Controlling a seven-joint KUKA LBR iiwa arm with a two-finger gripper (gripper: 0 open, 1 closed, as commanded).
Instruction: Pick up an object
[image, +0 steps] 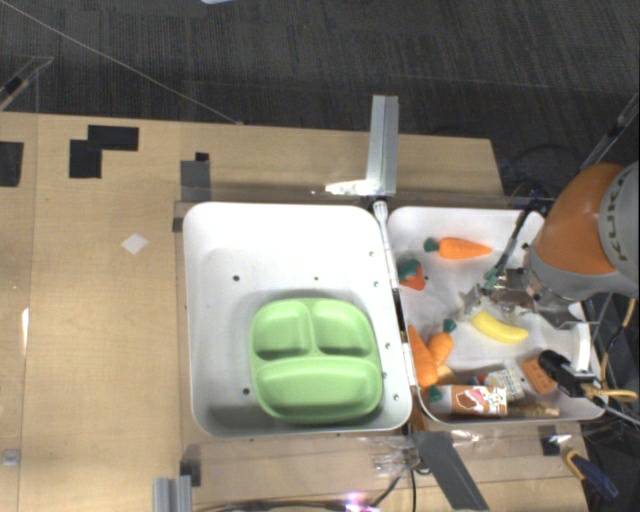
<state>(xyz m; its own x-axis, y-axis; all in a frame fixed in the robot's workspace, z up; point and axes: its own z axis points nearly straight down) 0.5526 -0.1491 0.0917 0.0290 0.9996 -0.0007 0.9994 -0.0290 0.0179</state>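
- Right then, the arm (590, 235) was seen reaching in from the right, its orange band poised over the right bin (405, 235).
- The tool (497, 288) was caught low in that bin, just beside a yellow banana (500, 328) and near a large carrot (460, 248).
- Whether the tool was apart or together could not be told; it was too small and dark against the bin.
- Nothing was seen clamped in it.
- Pickable things were crowded in the right bin: the banana, the large carrot, a pair of small carrots (432, 358) at the left wall, a small red piece with a green top (411, 276), and a brown packet (480, 399) along the near wall.
- The left bin (220, 300) was occupied by a green divided tray (316, 360).
- The banana was judged the likeliest target, being closest and lying apart from its neighbours.
- A clean pick, it was judged, would call for the tool to be centred across the banana's narrow width and lowered straight, since a curved, smooth body could be squeezed out sideways.
- Lettering was present on the brown packet, but none could be read.
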